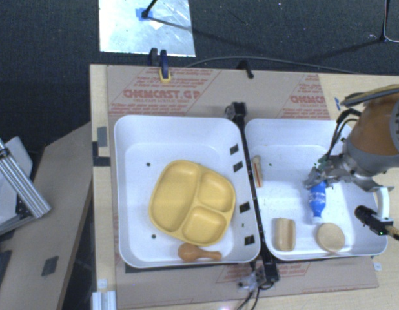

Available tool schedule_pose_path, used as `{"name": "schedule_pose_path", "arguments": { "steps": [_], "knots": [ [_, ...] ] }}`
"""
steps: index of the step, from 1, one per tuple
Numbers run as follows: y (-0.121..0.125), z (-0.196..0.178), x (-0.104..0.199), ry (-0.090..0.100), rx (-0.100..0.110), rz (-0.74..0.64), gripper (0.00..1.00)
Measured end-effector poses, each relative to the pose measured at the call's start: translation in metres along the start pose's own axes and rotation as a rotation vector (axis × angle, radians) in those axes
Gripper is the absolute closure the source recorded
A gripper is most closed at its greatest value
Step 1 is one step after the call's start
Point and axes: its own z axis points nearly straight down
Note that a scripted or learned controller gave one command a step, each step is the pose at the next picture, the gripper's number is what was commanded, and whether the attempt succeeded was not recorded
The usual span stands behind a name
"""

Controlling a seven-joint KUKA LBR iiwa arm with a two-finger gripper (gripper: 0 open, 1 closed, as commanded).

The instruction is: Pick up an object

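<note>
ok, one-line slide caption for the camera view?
End effector above a blue bottle in the right bin; yellow divided tray in the left bin.

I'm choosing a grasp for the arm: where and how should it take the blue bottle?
Grip the blue bottle across its middle, coming straight down from above. It lies flat in the right bin, long axis running toward the near wall, so its narrow sides face left and right. The gripper is right at its far end.

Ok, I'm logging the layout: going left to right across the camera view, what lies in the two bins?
Yellow divided plate → tan wooden spoon (under the plate's right half) → thin stick → tan cup → blue bottle, with the gripper just above it → round tan disc.
</note>
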Motion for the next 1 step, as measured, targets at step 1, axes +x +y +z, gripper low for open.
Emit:
{"name": "schedule_pose_path", "arguments": {
  "steps": [1],
  "knots": [
    [-0.0079,-0.0521,0.0025,0.0,-0.002,0.0,1.0]
  ]
}}
